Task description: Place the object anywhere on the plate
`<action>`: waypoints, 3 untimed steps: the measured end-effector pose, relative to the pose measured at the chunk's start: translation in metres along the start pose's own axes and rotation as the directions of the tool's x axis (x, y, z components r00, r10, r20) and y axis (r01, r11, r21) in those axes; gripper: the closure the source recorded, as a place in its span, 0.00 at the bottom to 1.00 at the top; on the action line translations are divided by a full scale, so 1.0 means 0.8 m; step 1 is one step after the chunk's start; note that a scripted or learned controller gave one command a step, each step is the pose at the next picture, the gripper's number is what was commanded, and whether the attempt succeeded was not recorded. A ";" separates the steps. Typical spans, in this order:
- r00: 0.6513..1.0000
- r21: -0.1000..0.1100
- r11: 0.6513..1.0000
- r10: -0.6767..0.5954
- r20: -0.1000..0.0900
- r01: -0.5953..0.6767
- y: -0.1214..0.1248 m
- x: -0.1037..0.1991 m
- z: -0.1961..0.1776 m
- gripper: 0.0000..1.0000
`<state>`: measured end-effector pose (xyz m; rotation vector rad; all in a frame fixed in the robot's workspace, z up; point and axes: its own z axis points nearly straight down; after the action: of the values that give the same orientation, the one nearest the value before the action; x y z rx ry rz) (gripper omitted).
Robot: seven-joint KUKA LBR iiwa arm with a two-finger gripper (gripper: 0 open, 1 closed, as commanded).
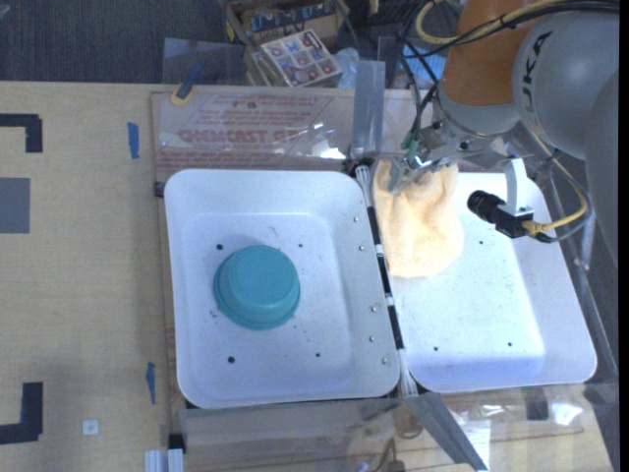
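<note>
Pale wood bench [79, 293], two white bins: your end effector [421, 162] looks pinched on the top edge of a soft yellow cloth [421, 226] hanging limp over the right bin [511, 342], light and floppy, teal plate [257, 286] well apart in the left bin [197, 214].

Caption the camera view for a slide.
Gripper holds a yellow cloth above the right bin; teal plate sits in the left bin.
</note>
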<state>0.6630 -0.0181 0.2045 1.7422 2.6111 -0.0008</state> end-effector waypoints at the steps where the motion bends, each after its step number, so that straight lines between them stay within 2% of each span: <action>1: 1.000 -0.002 1.000 -0.003 0.001 0.003 0.002 0.000 -0.025 1.00; 2: 0.920 0.001 0.920 -0.392 -0.003 0.392 -0.009 0.060 -0.037 1.00; 3: 0.698 -0.002 0.698 -0.716 -0.003 0.716 -0.020 0.121 -0.046 1.00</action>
<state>0.6107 0.0650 0.2409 0.5904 3.0858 0.0009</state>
